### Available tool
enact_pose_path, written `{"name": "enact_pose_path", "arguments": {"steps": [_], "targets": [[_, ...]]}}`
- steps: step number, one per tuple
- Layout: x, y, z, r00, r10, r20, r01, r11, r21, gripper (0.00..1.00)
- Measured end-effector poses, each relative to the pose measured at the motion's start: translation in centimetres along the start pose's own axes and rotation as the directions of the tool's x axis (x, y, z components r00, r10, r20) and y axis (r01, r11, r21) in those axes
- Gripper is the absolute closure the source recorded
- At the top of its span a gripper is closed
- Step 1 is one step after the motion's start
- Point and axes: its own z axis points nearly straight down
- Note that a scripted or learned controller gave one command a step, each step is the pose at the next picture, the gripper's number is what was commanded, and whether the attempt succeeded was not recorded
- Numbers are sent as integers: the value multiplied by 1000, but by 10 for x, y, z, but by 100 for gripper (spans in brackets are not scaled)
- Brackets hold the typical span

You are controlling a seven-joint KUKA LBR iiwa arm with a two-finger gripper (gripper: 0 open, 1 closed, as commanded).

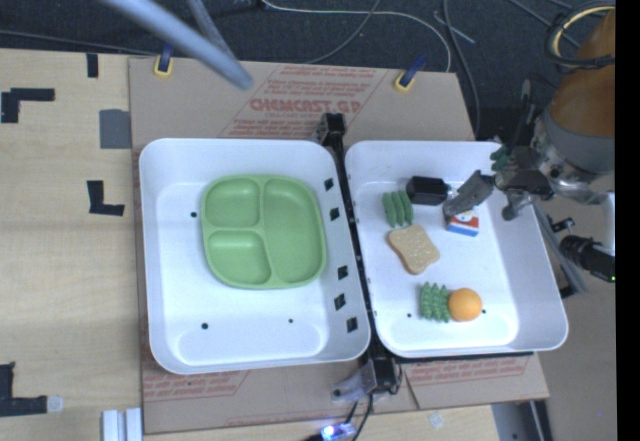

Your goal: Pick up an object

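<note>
your hand (487,194) is hanging over the upper right part of the right bin (530,314), reaching in from the right edge of the view. one dark finger (468,196) is slanting down toward the small red, white and blue carton (462,223) and sitting just above it; the other finger (522,197) is showing well off to the right, so the hand is looking spread open, and you are seeing nothing between the fingers.

you are looking at several things lying in that same bin: a black block (426,190) near the top, a ribbed green piece (398,208) just left of it, a slice of toast (413,249) toward the middle, and lower down a green spiky toy (434,301) touching an orange ball (464,305).

the left bin (170,319) is carrying a green divided plate (265,231), lying flat. both bins are sitting side by side on a sheet of cardboard (300,99) on the counter (60,259).
</note>
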Motion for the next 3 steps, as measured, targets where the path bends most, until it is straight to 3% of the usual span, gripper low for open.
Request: {"name": "enact_pose_path", "arguments": {"steps": [1, 3], "targets": [[0, 2, -5, 1000, -3, 2, 3, 1000, -10, 0], [-3, -5, 84, 1000, -2, 1, 2, 1000, -5, 0]]}}
